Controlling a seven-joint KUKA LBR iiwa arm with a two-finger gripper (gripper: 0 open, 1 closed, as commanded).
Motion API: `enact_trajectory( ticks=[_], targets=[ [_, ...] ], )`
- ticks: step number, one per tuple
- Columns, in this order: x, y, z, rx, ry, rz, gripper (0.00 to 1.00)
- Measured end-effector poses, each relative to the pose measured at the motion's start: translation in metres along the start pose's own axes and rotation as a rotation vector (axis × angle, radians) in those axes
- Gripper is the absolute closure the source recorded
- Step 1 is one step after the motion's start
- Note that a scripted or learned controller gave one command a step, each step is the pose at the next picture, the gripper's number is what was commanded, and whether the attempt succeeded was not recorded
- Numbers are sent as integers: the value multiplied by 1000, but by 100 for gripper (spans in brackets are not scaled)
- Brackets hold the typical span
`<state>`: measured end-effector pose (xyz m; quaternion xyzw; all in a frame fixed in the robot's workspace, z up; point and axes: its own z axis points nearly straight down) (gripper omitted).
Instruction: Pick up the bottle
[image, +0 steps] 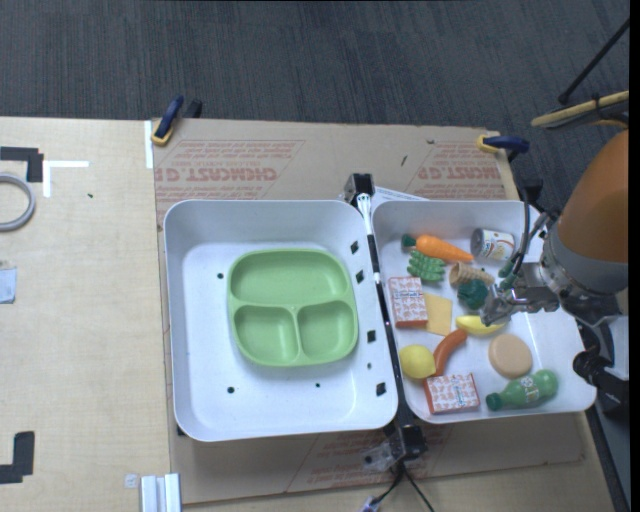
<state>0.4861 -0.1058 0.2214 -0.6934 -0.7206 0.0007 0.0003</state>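
Note:
The bottle (522, 391) is green with a paler label. It lies on its side in the front right corner of the right bin (566, 404). My gripper (498, 306) hangs over the middle of that bin, just above a yellow banana (478, 325) and beside a dark green toy (472, 293). The bottle lies well to the front of the gripper, apart from it, with a round tan bun (510, 354) between them. Nothing shows between the fingertips.
The right bin also holds a carrot (443, 248), a can (492, 243), a lemon (417, 360), a red sausage (450, 347), a cheese slice (439, 313) and two red boxes (452, 392). In the left bin (190, 330) sits a green divided plate (294, 305).

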Motion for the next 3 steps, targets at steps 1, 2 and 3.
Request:
enact_trajectory(
  ticks=[1,2,3],
  targets=[
    [46,-7,3,1,0,-10,100],
    [120,-4,-14,0,0,22,100],
    [220,-1,41,2,-1,211,100]
  ],
)
